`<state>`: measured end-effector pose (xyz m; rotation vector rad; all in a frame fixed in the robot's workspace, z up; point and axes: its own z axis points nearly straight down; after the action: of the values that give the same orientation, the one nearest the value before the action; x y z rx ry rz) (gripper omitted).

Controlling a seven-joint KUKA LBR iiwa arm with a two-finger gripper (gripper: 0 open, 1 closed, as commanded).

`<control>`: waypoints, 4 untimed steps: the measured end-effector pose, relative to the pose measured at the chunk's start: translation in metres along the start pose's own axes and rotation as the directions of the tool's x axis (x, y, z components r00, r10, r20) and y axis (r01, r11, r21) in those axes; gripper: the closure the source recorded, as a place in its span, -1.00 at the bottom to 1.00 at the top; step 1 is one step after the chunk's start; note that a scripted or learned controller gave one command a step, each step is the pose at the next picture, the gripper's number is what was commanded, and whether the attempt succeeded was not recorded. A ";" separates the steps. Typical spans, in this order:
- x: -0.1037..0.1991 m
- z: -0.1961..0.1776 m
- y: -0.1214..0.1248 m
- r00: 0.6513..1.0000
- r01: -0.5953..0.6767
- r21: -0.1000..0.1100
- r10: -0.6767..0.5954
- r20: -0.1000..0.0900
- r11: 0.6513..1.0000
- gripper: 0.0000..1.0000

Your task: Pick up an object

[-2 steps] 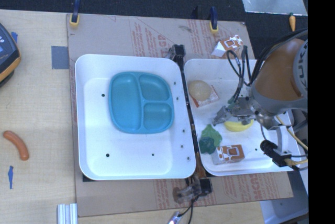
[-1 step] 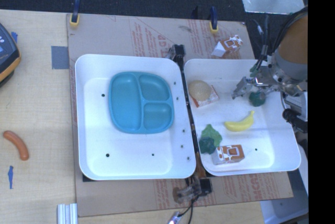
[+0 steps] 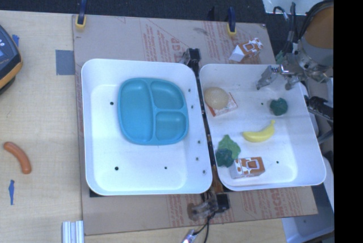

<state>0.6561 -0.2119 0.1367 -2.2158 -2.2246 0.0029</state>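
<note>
Five items sit in the right bin [image 3: 315, 148], right of frame, within reach. Gripper [image 3: 277, 78] hovers at its upper edge, fingers spread wide, holding nothing. Green ball [image 3: 278, 105] just below it is the likely target; banana [image 3: 260, 133] lies lower.

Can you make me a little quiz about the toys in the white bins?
1. True or false: the banana lies in the same bin as the blue divided plate.
2. Which toy is nearest the gripper? A) hot dog B) dark green ball C) broccoli
3. Fill in: the hot dog lies on the ____, outside both bins.

Key: 1 false, the banana is in the right bin and the plate in the left bin. 2 B. 3 bench.
</note>
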 end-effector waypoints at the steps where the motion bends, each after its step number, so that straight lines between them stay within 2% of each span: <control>1: 0.000 0.002 -0.032 1.000 0.001 0.001 -0.001 0.001 1.000 -1.00; 2: 0.023 0.041 0.000 1.000 0.001 0.001 -0.001 0.001 1.000 -1.00; 3: 0.000 -0.048 0.001 1.000 0.000 -0.002 0.000 0.001 1.000 -1.00; 4: 0.001 -0.012 -0.003 1.000 0.000 0.002 0.000 0.001 1.000 -1.00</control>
<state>0.6526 -0.2113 0.1491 -2.2151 -2.2239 0.0062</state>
